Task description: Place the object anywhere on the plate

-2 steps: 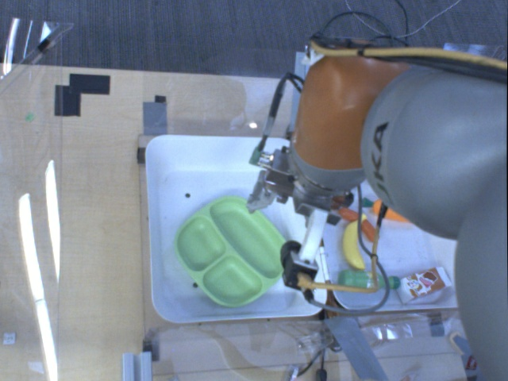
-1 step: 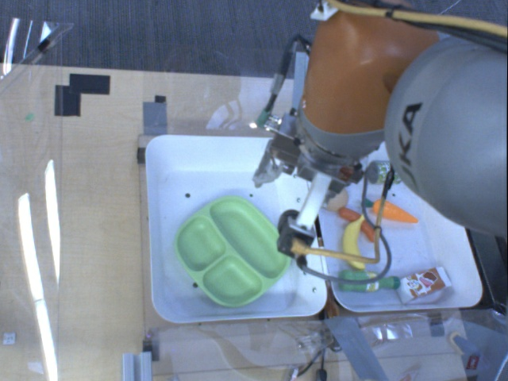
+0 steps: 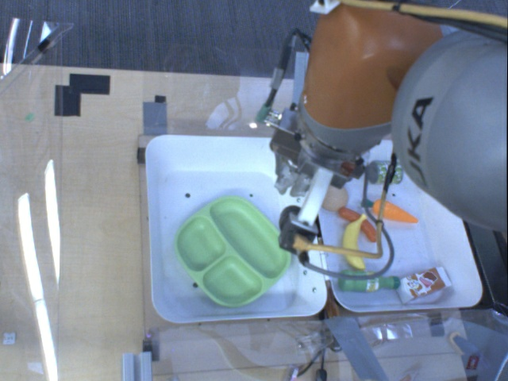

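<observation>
While the smooth green plate (image 3: 230, 248) (three rounded compartments) is lying flat in the left bin (image 3: 167, 213), you are seeing the gripper (image 3: 290, 182) hanging near its right rim, and whether it is spread or closed you cannot tell. The arm is hiding part of the right bin (image 3: 448, 240), where a banana (image 3: 353, 243) and a carrot (image 3: 397, 213) are lying.

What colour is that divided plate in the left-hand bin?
The plate is plain light green, seen clearly in the camera view from above.

We saw a brightly, evenly lit scene. White glare streaks lay on the bench (image 3: 95, 236) at left, and the left bin (image 3: 168, 292) looked nearly washed out. The arm (image 3: 452, 133), close to the lens, was slightly soft; shadows under it were faint.
</observation>
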`<state>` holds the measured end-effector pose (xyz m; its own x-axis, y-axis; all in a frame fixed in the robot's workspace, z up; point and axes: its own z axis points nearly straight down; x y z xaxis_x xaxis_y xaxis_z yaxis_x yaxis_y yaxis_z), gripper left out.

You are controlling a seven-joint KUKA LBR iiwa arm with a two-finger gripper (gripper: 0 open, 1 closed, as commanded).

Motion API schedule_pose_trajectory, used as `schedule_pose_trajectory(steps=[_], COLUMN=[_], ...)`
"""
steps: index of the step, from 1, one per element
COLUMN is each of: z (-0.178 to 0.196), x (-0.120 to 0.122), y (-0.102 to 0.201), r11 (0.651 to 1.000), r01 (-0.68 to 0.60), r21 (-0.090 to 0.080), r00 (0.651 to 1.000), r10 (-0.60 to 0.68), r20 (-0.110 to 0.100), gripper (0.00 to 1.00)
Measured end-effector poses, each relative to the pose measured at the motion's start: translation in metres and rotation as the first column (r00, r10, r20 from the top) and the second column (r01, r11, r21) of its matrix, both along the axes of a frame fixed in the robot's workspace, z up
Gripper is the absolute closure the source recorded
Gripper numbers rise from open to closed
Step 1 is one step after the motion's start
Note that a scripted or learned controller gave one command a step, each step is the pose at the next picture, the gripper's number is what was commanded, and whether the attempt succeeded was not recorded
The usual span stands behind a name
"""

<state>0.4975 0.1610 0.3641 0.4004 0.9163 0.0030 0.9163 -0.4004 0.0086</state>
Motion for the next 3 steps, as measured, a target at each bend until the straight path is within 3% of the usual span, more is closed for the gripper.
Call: schedule_pose_trajectory(steps=[1, 2, 3], z=[-0.106, -0.155, -0.153], x=[-0.011, -0.011, -0.011], y=[0.023, 0.069, 0.073], r11=[0.999, 0.990, 0.994], r01=[-0.049, -0.140, -0.105], r21=[0.001, 0.001, 0.002], r00=[0.999, 0.990, 0.994], r10=[0.049, 0.140, 0.105], r20=[-0.010, -0.011, -0.008], gripper=[1.00, 1.00, 1.00])
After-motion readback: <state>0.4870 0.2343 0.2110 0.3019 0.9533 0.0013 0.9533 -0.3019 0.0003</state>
